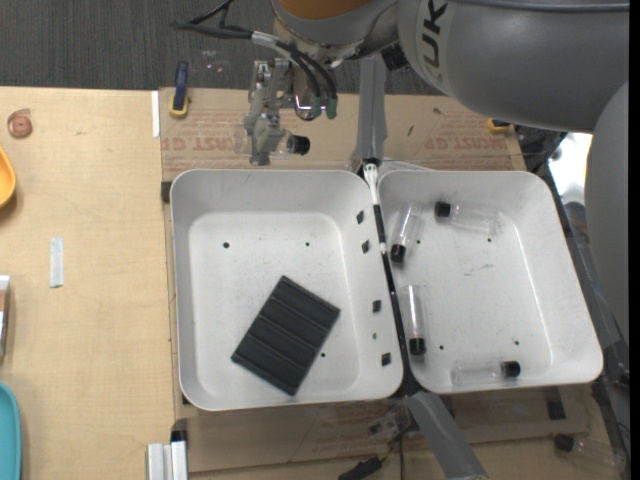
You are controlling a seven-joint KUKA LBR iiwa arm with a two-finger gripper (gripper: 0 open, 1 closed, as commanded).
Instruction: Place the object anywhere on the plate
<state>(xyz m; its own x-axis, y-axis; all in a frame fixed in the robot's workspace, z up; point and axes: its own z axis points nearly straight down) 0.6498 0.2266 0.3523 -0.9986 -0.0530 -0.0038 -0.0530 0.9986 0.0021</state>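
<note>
A black ridged rectangular plate (287,334) lies tilted on the floor of the left bin (200,268), toward its front. My gripper (264,150) hangs above the cardboard just behind the left bin's back rim, well away from the plate. It is shut on a small clear tube with a black cap (293,145), which sticks out sideways to the right of the fingers.
The right bin (540,278) holds several clear black-capped tubes: one at the back (462,215), one by the left wall (404,236), one lower (415,323), one at the front (485,372). A wooden bench top (90,218) lies to the left.
</note>
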